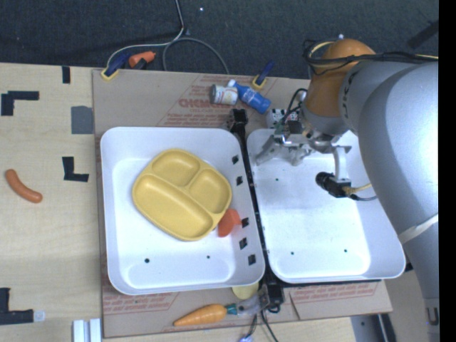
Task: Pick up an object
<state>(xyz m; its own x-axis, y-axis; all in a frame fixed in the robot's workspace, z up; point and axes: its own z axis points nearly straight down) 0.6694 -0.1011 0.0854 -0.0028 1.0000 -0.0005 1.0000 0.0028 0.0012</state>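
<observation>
We see the grey arm's two-finger gripper (285, 148) low over the far-left corner of the shallow white right-hand bin (320, 262), with nothing visibly between its fingers; from this slant we cannot tell whether they are spread or pressed together. Taking the black clip-studded divider (249, 205) between the bins as our landmark, the gripper sits just to its right, near its far end. Left of the divider lies the shallow white left-hand bin (117, 219), holding the yellow plastic compartment plate (182, 191), and touching that plate's near-right edge, close beside the divider, is a small orange-red rounded piece (228, 223). We judge those two the likeliest things to pick, since the floor beneath the gripper looks bare. To do this step well, we would carry the gripper across the divider with clearance over its clips, settle above the orange-red piece, and straddle it so one finger does not land on the plate rim. The plate itself looks broad and shallow, so a pinch on its raised edge seems the only workable hold there.
</observation>
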